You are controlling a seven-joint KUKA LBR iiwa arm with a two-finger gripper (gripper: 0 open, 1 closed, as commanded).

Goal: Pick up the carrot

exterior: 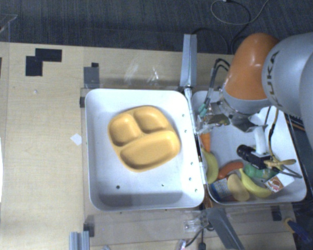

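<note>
The carrot (205,141) is a short orange piece in the right bin (292,191), lying against the bin's left wall. Only part of it shows below the gripper. My gripper (205,122) hangs low at the bin's upper left corner, directly above the carrot's top end and very close to it. Whether it touches the carrot is hidden from this angle. The grey arm with its orange band (250,66) covers the bin's upper part.
The left bin (101,191) holds a yellow divided plate (144,137). Below the carrot in the right bin lie a yellow-green banana (212,165), a red item (230,167), a yellow pear (238,187), another banana (256,186) and a small carton (275,184).
</note>
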